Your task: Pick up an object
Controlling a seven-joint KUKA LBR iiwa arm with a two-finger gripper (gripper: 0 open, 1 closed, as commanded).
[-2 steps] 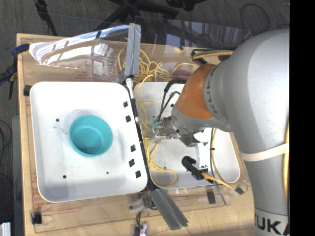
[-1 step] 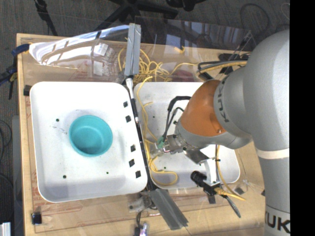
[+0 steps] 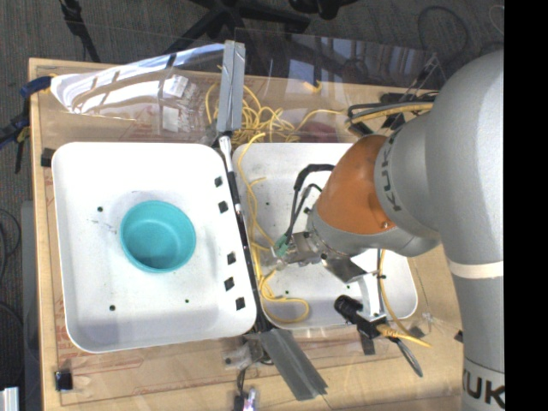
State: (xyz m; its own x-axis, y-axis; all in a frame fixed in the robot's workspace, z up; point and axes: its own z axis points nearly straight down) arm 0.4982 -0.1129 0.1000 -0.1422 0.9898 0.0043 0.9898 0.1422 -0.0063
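A teal bowl (image 3: pixel 157 235) sits upright in the middle of the left white bin (image 3: pixel 86 315). The grey arm with its orange band (image 3: pixel 360 191) reaches in from the right over the right white bin (image 3: pixel 402 294). My gripper (image 3: pixel 285 252) hangs low over that bin's left part, close to the divider between the bins. A small greenish spot shows at its tip, too small to identify. The arm hides much of the right bin's floor.
Loops of yellow cable (image 3: pixel 282 302) lie in the right bin's front left and pile up behind both bins (image 3: pixel 257 122). A clear plastic sheet (image 3: pixel 128 88) stands at the back left. Black clips (image 3: pixel 229 259) line the left bin's right wall.
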